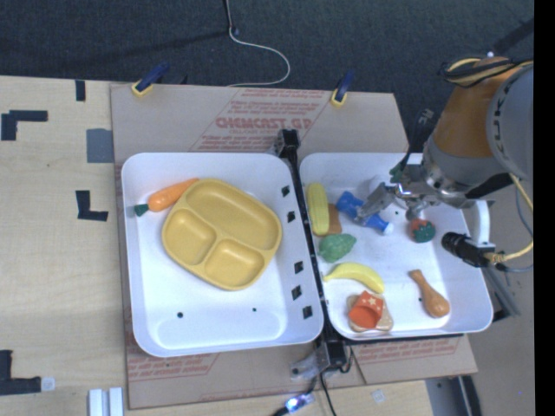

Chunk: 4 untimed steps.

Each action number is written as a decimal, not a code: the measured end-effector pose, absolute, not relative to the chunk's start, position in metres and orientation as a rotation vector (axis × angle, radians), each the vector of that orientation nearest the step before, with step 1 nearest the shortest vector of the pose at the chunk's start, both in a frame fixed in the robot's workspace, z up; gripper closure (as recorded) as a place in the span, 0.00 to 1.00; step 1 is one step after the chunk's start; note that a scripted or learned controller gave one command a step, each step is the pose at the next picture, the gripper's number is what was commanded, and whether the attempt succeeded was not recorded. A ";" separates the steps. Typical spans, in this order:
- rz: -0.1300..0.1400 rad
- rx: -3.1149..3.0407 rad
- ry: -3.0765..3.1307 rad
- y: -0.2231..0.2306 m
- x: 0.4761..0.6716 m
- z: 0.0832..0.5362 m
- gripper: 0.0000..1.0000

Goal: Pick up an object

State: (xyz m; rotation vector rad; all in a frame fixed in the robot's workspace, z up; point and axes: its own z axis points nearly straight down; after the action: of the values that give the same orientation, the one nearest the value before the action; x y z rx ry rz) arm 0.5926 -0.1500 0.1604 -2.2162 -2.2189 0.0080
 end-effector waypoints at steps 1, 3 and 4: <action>0.006 -2.217 -2.220 -0.141 0.585 0.109 0.00; -0.010 -2.236 -2.238 -0.145 0.591 0.104 1.00; -0.004 -2.222 -2.225 -0.145 0.587 0.166 1.00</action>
State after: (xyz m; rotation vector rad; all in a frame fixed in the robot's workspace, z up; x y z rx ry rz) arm 0.5871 -0.1454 0.1661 -2.2223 -2.2253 -0.0040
